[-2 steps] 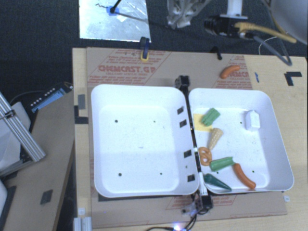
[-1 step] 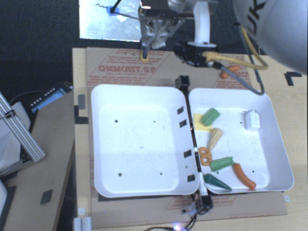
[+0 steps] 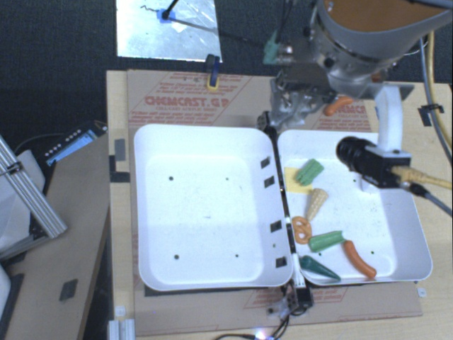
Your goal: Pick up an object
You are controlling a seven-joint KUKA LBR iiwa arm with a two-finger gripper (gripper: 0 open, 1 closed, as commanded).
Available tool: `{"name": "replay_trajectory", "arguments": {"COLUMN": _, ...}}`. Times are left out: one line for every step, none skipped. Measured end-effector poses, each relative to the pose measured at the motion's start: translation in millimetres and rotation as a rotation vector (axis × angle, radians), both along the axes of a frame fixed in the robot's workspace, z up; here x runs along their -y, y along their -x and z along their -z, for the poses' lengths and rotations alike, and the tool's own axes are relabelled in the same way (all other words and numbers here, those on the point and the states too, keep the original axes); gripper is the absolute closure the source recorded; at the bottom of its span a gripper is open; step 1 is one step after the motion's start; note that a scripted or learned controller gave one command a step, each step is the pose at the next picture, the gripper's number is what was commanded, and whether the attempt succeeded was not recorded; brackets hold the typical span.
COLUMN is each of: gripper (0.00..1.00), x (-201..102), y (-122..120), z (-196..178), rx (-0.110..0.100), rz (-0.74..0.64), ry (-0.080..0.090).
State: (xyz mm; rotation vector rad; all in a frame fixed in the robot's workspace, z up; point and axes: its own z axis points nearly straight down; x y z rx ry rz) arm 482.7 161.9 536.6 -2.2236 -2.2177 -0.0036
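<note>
Brown board (image 3: 185, 99) under the bins reads "CHEMCAST"; hand (image 3: 294, 108) state cannot be told.

Small toy foods seen in the right white bin (image 3: 417, 261), a light green ridged piece (image 3: 309, 170) on a yellow flat piece (image 3: 295, 180), a cream cone (image 3: 316, 202), a brown pretzel (image 3: 301, 228), a green pepper (image 3: 325, 241), an orange sausage (image 3: 359, 258), a dark green pod (image 3: 319, 268)

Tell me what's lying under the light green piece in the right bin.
A flat yellow piece lies under the light green piece, sticking out toward the bin divider. How far it extends beneath is covered.
</note>
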Motion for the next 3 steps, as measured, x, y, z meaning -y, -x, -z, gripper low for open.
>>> {"name": "replay_trajectory", "arguments": {"gripper": 1.0, "x": 95, "y": -4, "z": 1, "rx": 0.002, "rz": 0.006, "ry": 0.003}}
{"name": "replay_trajectory", "arguments": {"gripper": 1.0, "x": 235, "y": -6, "z": 1, "rx": 0.004, "rz": 0.009, "ry": 0.005}}
{"name": "replay_trajectory", "arguments": {"gripper": 1.0, "x": 368, "y": -3, "z": 1, "rx": 0.003, "rz": 0.008, "ry": 0.008}}
